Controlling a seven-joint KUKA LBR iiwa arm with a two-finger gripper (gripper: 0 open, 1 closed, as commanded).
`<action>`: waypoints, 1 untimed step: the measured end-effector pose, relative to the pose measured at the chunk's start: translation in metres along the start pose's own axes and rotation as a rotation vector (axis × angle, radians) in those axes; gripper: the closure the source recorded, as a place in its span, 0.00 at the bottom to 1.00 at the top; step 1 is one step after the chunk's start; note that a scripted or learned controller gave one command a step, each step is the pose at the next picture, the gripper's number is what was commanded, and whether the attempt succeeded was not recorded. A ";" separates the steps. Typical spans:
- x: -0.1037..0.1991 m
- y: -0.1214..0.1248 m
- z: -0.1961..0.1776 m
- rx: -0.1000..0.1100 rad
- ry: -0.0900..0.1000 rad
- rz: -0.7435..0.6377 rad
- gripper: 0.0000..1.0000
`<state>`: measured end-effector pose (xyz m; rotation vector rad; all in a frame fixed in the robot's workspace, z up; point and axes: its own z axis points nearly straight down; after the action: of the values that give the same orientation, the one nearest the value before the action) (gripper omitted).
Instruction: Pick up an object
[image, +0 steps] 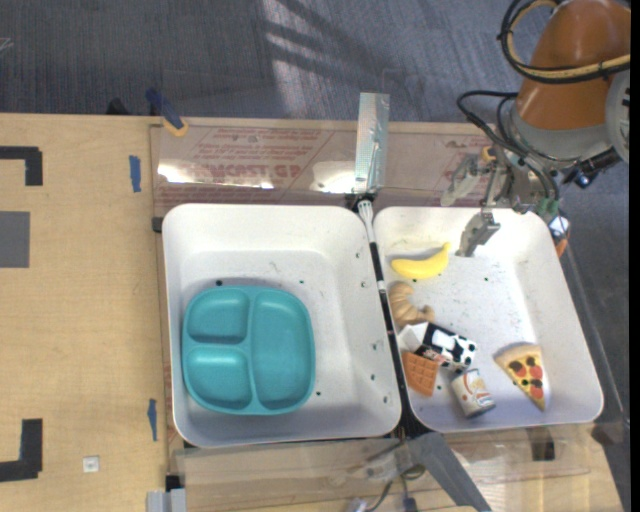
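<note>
Pizza slice (526, 373), can (471, 392), waffle (421, 372) and a black-and-white toy (448, 346) crowd the right bin's (570, 300) near edge. Farther back lies a banana (420, 262). Beyond it the gripper (483, 226) hangs, fingers apart, holding nothing. A teal divided plate (248, 349) fills the left bin (200, 240).

Divided plate (248, 348) in left bin (200, 225), banana (419, 262) (perhaps a toy) in right bin (560, 290)
</note>
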<state>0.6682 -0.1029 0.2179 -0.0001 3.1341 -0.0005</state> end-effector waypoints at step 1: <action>0.004 0.009 0.115 0.003 0.015 0.497 0.00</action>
<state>0.6653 -0.0940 0.1027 0.7747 3.0525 -0.0019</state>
